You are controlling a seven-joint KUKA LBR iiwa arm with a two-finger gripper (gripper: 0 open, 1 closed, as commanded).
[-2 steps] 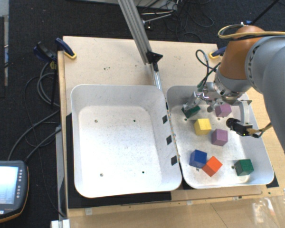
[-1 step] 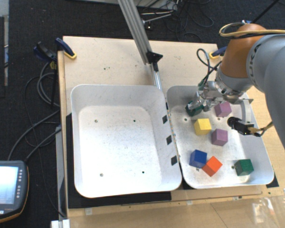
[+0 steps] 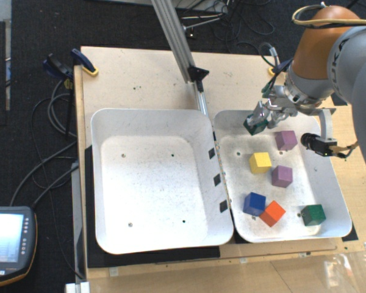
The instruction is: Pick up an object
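My gripper (image 3: 257, 122) hangs over the far left corner of the right bin (image 3: 338, 191), raised above its floor. A small dark green block (image 3: 254, 127) sits between its fingers, and the gripper is shut on it. On the bin floor lie a purple block (image 3: 285, 140), a yellow block (image 3: 260, 162), a second purple block (image 3: 282, 176), a blue block (image 3: 254, 204), an orange block (image 3: 272, 213) touching the blue one, and a green block (image 3: 313, 214).
The left bin (image 3: 104, 163) lies beside the right one, their rims meeting at a divider with black clips (image 3: 217, 179). A slanted metal pole (image 3: 174, 32) reaches down to the bins' far edge. Cables and a blue clamp (image 3: 73, 63) lie off the bench's left side.
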